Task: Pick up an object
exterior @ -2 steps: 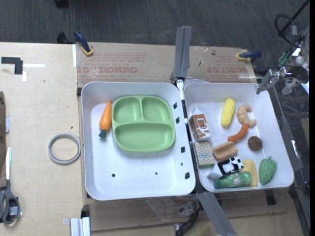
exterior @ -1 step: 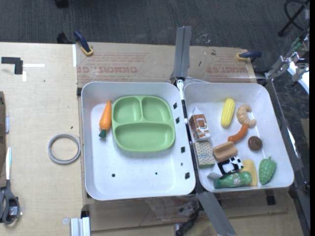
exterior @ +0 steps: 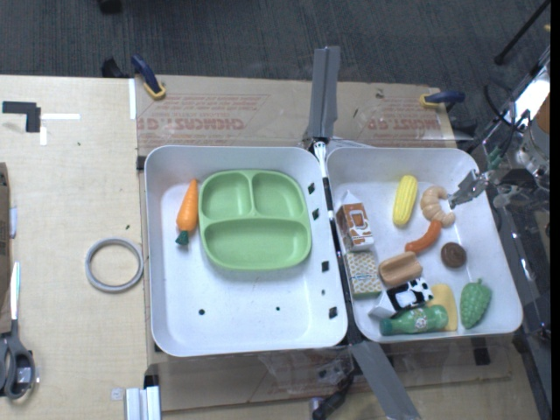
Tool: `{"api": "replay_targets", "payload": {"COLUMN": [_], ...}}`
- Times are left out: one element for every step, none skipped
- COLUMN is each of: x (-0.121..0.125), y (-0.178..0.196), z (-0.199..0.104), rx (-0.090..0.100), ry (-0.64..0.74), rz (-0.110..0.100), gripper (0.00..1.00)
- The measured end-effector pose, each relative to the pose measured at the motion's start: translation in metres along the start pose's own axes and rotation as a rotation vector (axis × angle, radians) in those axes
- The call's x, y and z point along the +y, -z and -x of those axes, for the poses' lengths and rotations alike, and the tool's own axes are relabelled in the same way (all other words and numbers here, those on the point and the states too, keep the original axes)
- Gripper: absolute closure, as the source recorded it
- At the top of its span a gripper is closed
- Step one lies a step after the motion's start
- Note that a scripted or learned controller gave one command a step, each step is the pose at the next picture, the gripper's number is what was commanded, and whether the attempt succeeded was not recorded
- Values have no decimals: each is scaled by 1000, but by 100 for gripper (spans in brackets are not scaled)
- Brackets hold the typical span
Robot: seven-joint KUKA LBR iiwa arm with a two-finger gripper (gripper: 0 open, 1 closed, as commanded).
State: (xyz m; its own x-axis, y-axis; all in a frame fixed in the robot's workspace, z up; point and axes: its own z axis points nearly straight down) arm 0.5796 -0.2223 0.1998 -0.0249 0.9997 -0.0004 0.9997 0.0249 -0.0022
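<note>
The right bin (exterior: 499,278) holds several toy foods: a yellow corn cob (exterior: 404,199), a pale curled shrimp (exterior: 435,206), an orange sausage (exterior: 423,237), a brown ball (exterior: 452,255), a hot dog (exterior: 400,268), a small carton (exterior: 354,226), a cracker (exterior: 362,272), a green bottle (exterior: 409,322), a yellow wedge (exterior: 444,304) and a bumpy green fruit (exterior: 475,303). My gripper (exterior: 464,189) hangs over the bin's upper right, its tip just right of the shrimp. I see nothing in it.
In the left bin (exterior: 157,261) lie a green divided plate (exterior: 255,217) and a carrot (exterior: 187,206) beside it. On the bench to the left are a grey ring (exterior: 114,263) and scissors (exterior: 16,357). Clamps sit at the back edge.
</note>
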Motion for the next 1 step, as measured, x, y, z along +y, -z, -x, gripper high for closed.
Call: {"api": "replay_targets", "payload": {"x": [-4], "y": [-39], "z": [-3], "rx": [0], "ry": [33], "rz": [1], "gripper": [0]}}
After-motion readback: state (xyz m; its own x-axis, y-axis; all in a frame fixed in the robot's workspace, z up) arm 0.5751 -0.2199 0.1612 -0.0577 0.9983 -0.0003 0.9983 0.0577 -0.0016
